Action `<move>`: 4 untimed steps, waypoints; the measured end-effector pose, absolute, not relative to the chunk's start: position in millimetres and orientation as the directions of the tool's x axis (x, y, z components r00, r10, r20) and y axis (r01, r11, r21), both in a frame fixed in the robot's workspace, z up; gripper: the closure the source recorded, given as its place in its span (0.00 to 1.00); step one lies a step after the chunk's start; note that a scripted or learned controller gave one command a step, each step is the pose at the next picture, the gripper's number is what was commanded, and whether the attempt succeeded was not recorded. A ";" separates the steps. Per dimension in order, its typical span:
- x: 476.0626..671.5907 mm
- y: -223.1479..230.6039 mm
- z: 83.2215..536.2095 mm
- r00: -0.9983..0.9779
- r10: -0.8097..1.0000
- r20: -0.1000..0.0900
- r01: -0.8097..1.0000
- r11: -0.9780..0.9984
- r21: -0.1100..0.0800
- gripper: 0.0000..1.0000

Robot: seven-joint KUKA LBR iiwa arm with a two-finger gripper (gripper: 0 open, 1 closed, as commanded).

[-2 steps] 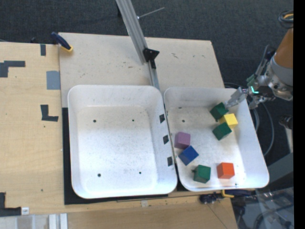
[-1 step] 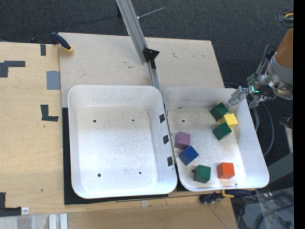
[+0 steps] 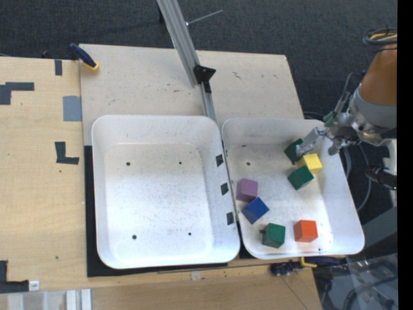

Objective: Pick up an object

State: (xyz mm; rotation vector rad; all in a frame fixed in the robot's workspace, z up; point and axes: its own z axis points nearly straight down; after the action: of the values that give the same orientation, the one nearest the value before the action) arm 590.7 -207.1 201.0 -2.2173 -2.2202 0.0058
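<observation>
Several small blocks lie in the right bin (image 3: 335, 192). A dark green block (image 3: 293, 151), a yellow block (image 3: 313, 162) and a green block (image 3: 300, 177) cluster near its far right side. A purple block (image 3: 246, 189) and a blue block (image 3: 255, 210) sit by its left wall. Another green block (image 3: 273, 234) and an orange block (image 3: 305, 230) rest near the front. My gripper (image 3: 322, 144) hangs over the bin's far right part, just above the yellow block and beside the dark green one. It is open, with nothing between its fingers.
The left bin (image 3: 103, 173) stands beside the right one. A slanted metal rail (image 3: 184, 37) runs down to the bins' shared far corner. Cables hang at the right beyond the bench edge.
</observation>
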 end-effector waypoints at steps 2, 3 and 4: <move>599.9 -207.9 119.0 -0.001 1.000 -0.009 1.000 0.001 0.018 0.00; 600.2 -207.8 126.9 -0.002 1.000 -0.011 1.000 0.003 0.020 1.00; 603.9 -207.9 169.6 -0.001 1.000 -0.001 1.000 0.001 0.002 1.00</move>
State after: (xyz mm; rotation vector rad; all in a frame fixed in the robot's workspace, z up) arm 603.9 -207.9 169.6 -2.2218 -2.2246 -0.0016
